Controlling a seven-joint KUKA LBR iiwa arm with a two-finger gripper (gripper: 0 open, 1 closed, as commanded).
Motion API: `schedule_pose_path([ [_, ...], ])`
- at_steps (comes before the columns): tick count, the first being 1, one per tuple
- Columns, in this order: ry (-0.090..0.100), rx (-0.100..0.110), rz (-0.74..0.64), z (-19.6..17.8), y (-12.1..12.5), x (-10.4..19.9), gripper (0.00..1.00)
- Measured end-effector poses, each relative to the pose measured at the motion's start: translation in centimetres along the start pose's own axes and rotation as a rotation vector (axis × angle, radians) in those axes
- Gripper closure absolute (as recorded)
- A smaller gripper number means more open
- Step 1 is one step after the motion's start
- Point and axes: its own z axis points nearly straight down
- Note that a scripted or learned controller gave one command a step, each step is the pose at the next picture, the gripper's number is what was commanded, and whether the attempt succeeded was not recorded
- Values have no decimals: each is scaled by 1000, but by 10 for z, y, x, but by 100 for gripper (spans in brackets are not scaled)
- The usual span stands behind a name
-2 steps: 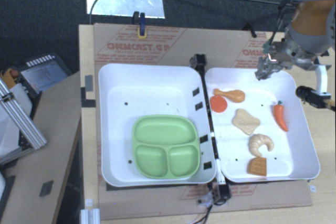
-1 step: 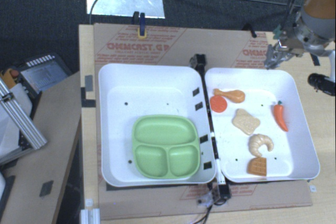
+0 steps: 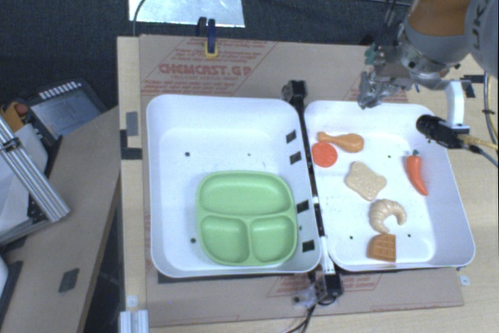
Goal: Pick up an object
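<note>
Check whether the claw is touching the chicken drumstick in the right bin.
Apart. The camera view shows the claw hanging near the bin's far rim, with bare white floor between it and the drumstick.

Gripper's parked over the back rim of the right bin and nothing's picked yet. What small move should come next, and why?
Probably bring the gripper forward and slightly left, to above the toy chicken drumstick. The gripper sits over the right bin's far edge with nothing visibly between its fingers, and the drumstick is the nearest item, with a clear gap from the red disc beside it.
</note>
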Motion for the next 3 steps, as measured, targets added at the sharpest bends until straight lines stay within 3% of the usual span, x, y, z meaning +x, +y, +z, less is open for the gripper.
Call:
schedule_pose_path([
  [3, 0, 0, 1, 29, 16, 164, 100],
])
